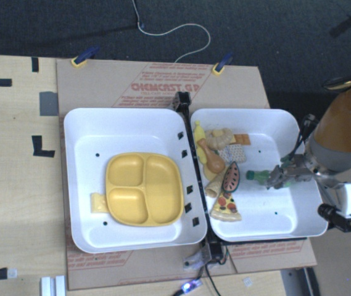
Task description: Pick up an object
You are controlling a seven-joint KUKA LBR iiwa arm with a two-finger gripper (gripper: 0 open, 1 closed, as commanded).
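End effector (278, 179) low in right bin (286, 224), beside a small green item (260, 176); can't tell its grip state. Toy food pile (221, 171) at bin's left.

We see even, fairly bright overhead light; the white bins (76, 165) glare a little, almost washed out. Shadows stay soft and short. The whole frame is slightly soft and grainy, and the arm (338, 134) at 3 o'clock blurs.
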